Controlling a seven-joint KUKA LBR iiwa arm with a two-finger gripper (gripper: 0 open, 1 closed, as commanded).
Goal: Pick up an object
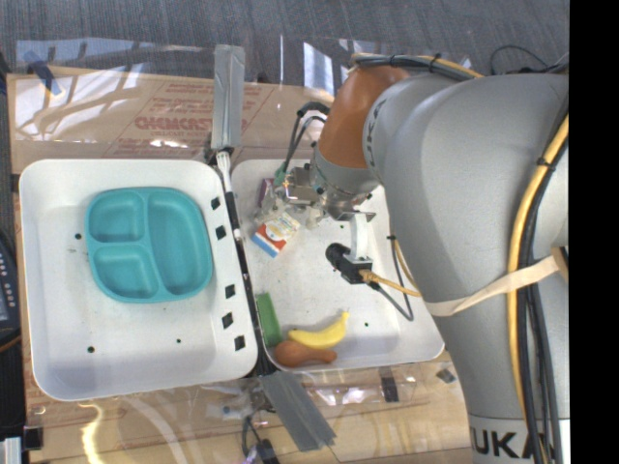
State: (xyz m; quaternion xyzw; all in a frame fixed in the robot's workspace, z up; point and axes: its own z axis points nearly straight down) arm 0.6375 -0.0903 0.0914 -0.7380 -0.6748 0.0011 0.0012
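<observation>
My gripper (290, 193), finger state unclear, is hovering just above the small white-red-blue carton (275, 233); I'm centring before descending.

The wide grey arm with its orange band (353, 114) covers the right white bin's (382, 348) upper and right parts. Open floor lies mid-bin — between the small red, white and blue carton (274, 235) and the yellow banana (322, 333). The near rim is crowded: banana, brown oblong piece (305, 355), green block (268, 318). In the left white bin (48, 356), a teal three-compartment plastic tray (149, 244) fills the middle — bare floor rings it.
</observation>
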